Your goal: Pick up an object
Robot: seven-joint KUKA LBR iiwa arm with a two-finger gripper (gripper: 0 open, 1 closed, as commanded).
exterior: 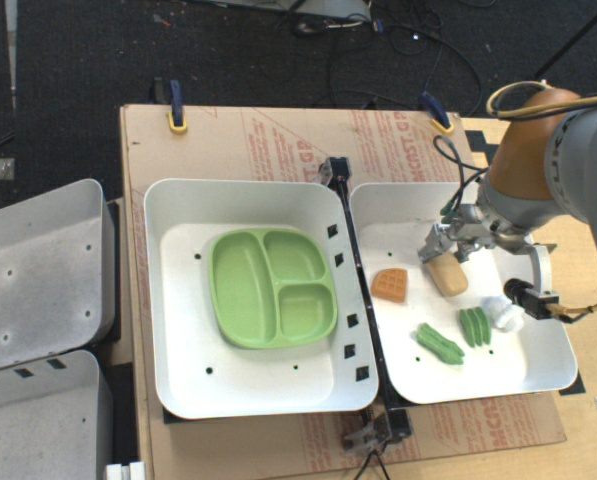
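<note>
1. The task's thing is taken here as the tan roll (446, 275), a short cylinder lying tilted in the right bin (553, 368), in that bin's upper middle.
2. The gripper (448, 248) sits right at the roll's upper end and looks to touch it there; the view does not show whether it is spread or pressed together, nor whether the roll lies between its tips.
3. Left of the roll, near but apart, lies an orange waffle (389, 285), with bare bin floor between the two.
4. Below the roll lie two green pods: one (439, 344) down and slightly left, the other (474, 326) down and right, apart from the roll.
5. Right of the roll and a little lower, a white lump (501, 314) sits just beside the second pod, by the bin's right wall.
6. Above the roll, the bin floor is bare up to the far wall, but the arm (538, 163) reaches over that side.
7. Well left of the roll, past the divider between bins, the left bin (178, 218) holds a green tray (274, 288) with three compartments.
</note>
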